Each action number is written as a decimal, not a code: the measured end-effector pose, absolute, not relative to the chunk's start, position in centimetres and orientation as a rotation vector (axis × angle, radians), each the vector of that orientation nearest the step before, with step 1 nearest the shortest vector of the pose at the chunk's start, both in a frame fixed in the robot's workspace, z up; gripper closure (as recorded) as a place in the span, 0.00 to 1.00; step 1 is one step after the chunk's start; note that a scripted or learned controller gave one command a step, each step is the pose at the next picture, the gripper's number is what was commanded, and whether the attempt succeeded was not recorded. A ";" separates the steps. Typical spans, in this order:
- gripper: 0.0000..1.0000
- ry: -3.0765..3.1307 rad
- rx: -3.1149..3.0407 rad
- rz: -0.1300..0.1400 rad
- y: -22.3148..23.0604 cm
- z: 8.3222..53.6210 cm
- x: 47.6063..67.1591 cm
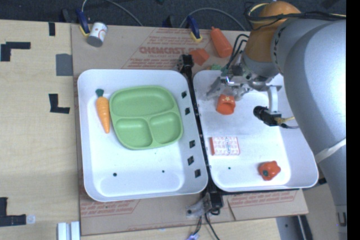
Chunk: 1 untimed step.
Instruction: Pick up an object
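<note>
My gripper (227,93) hangs over the upper left part of the right bin (292,149), its two silver fingers (213,90) spread open. A small orange-red object (225,105) lies on the bin floor just below and between the fingertips; nothing shows it being gripped. In the same bin, a red-and-white patterned card (224,146) lies lower down and a red pepper-like toy (269,170) sits near the front right corner. The left bin (135,182) holds a green divided plate (147,116) with a toy carrot (102,111) beside its left edge.
Behind the bins, an orange toy (220,42) and a smaller orange piece (199,56) lie on the cardboard. A white cylinder (97,34) lies at the back left. Cables run across the dark floor. The arm's large grey body (315,76) covers the right side.
</note>
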<state>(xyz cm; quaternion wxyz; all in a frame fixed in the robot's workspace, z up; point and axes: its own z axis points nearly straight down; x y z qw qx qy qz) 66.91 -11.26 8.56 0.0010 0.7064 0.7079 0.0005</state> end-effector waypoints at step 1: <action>1.00 2.223 2.215 -0.003 -11.3 9.6 66.9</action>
